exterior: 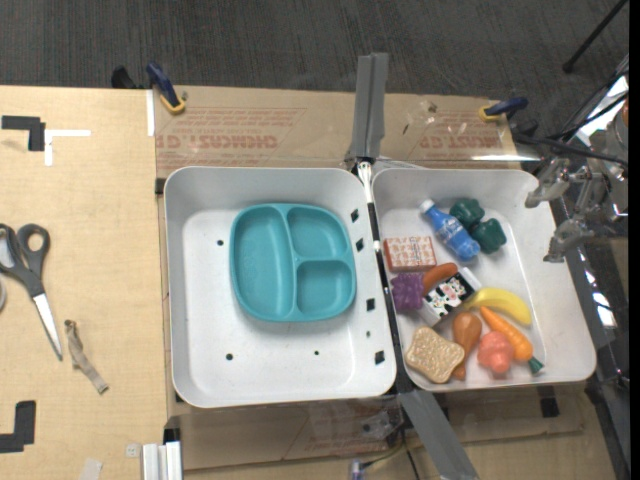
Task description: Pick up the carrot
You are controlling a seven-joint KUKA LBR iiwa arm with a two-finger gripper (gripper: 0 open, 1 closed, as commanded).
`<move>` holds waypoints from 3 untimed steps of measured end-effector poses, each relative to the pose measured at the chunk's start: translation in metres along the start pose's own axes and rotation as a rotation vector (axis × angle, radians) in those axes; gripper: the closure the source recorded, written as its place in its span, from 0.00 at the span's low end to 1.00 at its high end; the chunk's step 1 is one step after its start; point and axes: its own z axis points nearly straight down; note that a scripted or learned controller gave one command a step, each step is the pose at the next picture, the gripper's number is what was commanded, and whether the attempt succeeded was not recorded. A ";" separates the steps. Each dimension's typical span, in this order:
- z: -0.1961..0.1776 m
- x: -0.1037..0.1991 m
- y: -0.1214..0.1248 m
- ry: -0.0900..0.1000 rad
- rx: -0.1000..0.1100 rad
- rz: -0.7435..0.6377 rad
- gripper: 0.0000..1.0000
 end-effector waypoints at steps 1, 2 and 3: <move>0.127 0.066 0.051 0.002 -0.001 0.181 0.00; 0.142 0.098 0.065 -0.005 0.001 0.276 0.00; 0.144 0.098 0.127 0.002 -0.001 0.241 0.00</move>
